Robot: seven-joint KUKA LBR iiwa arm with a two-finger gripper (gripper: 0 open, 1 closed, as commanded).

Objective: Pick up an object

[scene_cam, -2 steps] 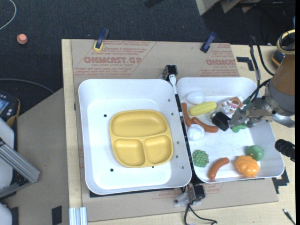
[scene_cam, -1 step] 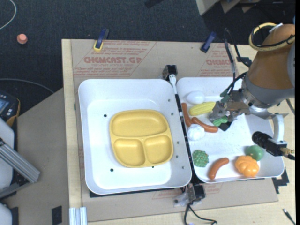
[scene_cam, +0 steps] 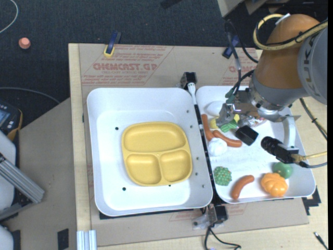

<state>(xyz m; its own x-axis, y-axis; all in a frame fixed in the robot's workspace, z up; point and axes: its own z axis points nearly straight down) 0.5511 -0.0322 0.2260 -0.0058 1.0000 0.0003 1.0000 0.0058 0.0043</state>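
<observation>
End effector (scene_cam: 232, 116) over right bin (scene_cam: 307, 184), open/shut unclear; glossy yellow 3-section tray (scene_cam: 156, 152) in left bin (scene_cam: 101, 139).

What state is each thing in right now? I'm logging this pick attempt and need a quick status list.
gripper: low over the right bin's upper left, fingers hidden, nothing visibly held.
yellow tray: upright in the left bin, compartments bare.
right bin: holds the toy food.
broccoli: resting on the bin floor.
sausage: lying flat, untouched.
orange pumpkin: sitting near the bin's lower right corner.
</observation>
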